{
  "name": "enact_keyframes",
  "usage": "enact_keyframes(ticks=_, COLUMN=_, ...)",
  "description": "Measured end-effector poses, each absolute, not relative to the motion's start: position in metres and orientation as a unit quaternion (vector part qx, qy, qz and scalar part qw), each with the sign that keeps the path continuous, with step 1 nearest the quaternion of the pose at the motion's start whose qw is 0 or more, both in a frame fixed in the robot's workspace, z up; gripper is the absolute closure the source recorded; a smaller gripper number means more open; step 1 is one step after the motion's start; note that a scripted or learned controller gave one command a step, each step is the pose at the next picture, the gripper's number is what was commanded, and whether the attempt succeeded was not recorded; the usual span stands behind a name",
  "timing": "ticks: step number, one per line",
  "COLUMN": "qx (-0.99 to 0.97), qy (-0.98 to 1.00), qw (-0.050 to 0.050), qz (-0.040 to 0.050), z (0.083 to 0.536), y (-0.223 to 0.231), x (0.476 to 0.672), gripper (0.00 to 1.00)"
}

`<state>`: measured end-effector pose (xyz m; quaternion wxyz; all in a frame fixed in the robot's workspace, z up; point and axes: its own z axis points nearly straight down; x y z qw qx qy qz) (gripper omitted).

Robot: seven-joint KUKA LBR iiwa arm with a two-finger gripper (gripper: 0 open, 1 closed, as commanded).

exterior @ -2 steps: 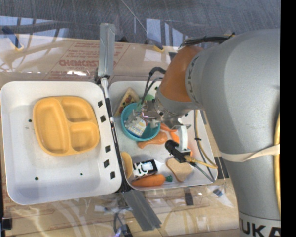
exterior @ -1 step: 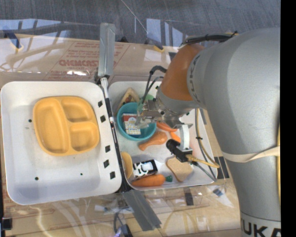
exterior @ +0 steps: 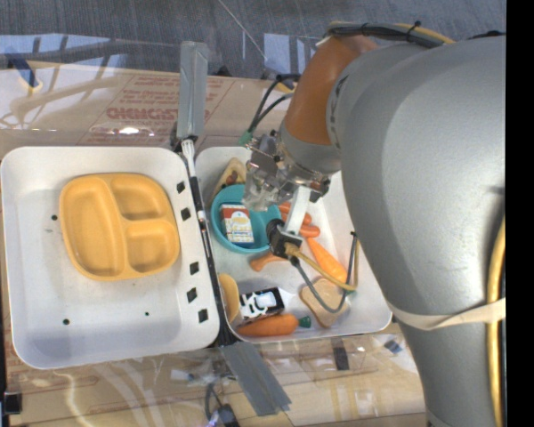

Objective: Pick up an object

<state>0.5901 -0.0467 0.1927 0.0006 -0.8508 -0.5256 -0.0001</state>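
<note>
From where the camera looks down, two white bins sit side by side on the table, and the right bin (exterior: 360,323) is crowded with toy food. There is a teal bowl (exterior: 227,236) near its left wall with a small carton (exterior: 238,225) lying in it, white at the top and orange lower down, its long side running roughly up and down the view. Just right of the bowl, orange carrot-like pieces (exterior: 325,263) slant from upper left to lower right, and a second orange carrot (exterior: 269,326) with a green end lies almost level along the bin's near edge, green tip pointing right. Above that carrot rests a small black-and-white item (exterior: 261,303), and to its right a tan, bread-like piece (exterior: 322,307). The grey arm (exterior: 427,194) comes in big from the right, its orange band (exterior: 320,83) bending down toward the bin, and the gripper (exterior: 269,188) hangs low over the bowl's upper right rim, close to the carton. Its metal parts blur against the clutter, so I cannot tell whether the jaws are apart or together, nor whether anything sits between them. The left bin (exterior: 36,327) carries a yellow divided tray (exterior: 118,224), lying flat with its compartments facing up.
</note>
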Motion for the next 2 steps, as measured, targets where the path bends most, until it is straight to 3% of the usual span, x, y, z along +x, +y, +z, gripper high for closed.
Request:
enact_keyframes(ticks=1, qx=-0.923, qy=-0.386, qw=0.001, qz=0.0021, z=0.19, y=0.036, x=0.596, gripper=1.0)
enact_keyframes(ticks=2, qx=-0.879, qy=-0.476, qw=0.002, qz=0.0029, z=0.19, y=-0.056, x=0.548, gripper=1.0)
